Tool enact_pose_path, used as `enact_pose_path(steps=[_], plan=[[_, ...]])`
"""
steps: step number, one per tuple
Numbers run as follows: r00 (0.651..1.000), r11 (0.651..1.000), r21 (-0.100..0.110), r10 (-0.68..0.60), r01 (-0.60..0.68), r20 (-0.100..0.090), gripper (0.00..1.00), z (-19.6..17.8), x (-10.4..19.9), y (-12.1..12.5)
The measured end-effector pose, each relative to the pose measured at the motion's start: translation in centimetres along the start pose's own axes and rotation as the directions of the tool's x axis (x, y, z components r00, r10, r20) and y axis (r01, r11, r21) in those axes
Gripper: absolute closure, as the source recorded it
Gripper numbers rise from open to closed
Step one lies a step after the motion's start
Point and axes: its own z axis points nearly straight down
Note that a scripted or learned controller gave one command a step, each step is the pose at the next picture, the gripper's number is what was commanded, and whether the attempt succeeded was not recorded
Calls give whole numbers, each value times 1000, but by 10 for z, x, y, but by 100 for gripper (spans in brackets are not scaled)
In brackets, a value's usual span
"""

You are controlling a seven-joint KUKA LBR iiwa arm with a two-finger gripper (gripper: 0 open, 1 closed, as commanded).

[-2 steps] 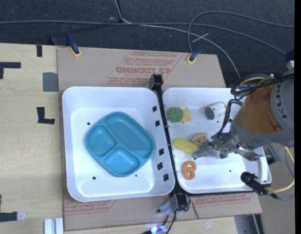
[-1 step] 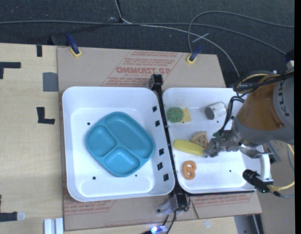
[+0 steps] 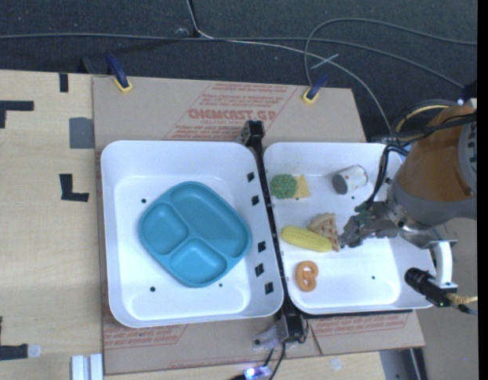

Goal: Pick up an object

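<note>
Altogether, one blue tray point(image 3: 194, 233) (left bin point(image 3: 117, 212)), five small items, one claw point(image 3: 353, 234).

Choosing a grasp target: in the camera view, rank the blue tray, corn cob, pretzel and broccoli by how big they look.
1. Blue tray, by far largest.
2. Corn cob.
3. Broccoli and pretzel look alike in size; too close to rank.

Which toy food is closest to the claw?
The pizza slice. It lies right beside the claw, while the corn, pretzel and broccoli lie farther away.
</note>
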Motion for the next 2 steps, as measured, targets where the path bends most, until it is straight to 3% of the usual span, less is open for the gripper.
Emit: enact_pose_path(steps=[1, 2], plan=[[1000, 1000, -3, 0, 0, 2, 100, -53, 0, 1], [1000, 1000, 1, -5, 5, -1, 100, -57, 48, 36]])
